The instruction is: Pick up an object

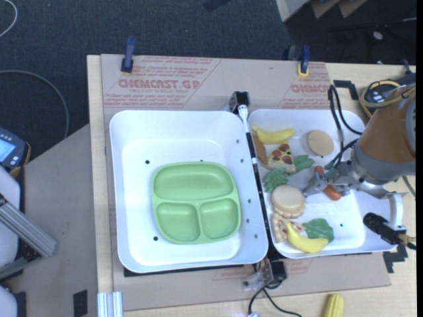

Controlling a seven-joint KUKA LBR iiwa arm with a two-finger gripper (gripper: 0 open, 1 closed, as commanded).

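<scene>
**Camera view: gripper low in the right bin, among toy food**

Camera view shows the arm entering from the right of the frame, with the gripper down in the right bin. Its fingers look slightly parted around a small orange-red piece, but whether that piece sits between them or just beside them cannot be told at this size.

The bin's candidates crowd the left half: a banana and a pizza slice at the upper left, a round cookie to their right, a burger at centre left, and a second banana beside a green leaf near the lower edge. The left bin carries a green divided tray.

To do the step well, the gripper should likely centre over one piece, close fully, then lift straight up, clear of the burger nearby.
</scene>
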